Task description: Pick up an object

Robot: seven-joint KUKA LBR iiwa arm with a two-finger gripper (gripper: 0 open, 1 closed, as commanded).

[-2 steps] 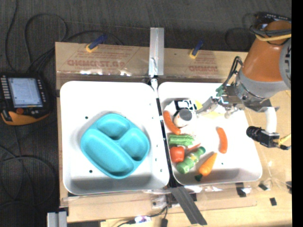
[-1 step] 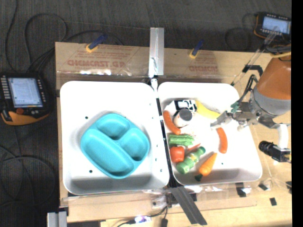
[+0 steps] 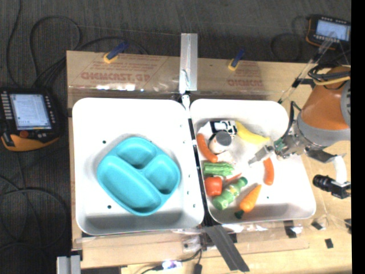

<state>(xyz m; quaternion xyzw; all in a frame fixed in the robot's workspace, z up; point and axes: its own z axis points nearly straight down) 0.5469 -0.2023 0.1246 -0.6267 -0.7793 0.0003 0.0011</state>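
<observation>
- I cannot make out how the jaws [image 3: 263, 154] stand: the tip is small and blurred, sitting over the right white plastic bin [image 3: 296, 207], and I can't tell whether anything is between them.
- The grey arm with the orange band [image 3: 325, 110] comes in from the right side of that bin; its upper part is cut off at the frame edge, and cables cross in front of it.
- Just below the jaws in that bin lies a small orange pepper-shaped toy [image 3: 268, 172]; whether it touches the tip I cannot tell.
- Left of the jaws, a yellow banana-shaped toy [image 3: 251, 133] lies at the bin's back, beside a black-and-white item [image 3: 223, 127] partly hidden by a round white and brown piece [image 3: 220, 141].
- Along the bin's left wall I see a long orange carrot toy [image 3: 204, 148], a green ridged cucumber toy [image 3: 218, 168], a red tomato toy [image 3: 213, 185], green pieces [image 3: 230, 194] and a second orange carrot [image 3: 250, 198], crowded together and overlapping, so their outlines are hard to separate.
- The left white bin [image 3: 91, 119] holds a turquoise divided plastic tray [image 3: 138, 174], well apart from the jaws.
- A cardboard sheet [image 3: 131, 73] lies on the desk behind both bins, and a handheld control pendant [image 3: 28, 119] sits on the floor far left of them.
</observation>
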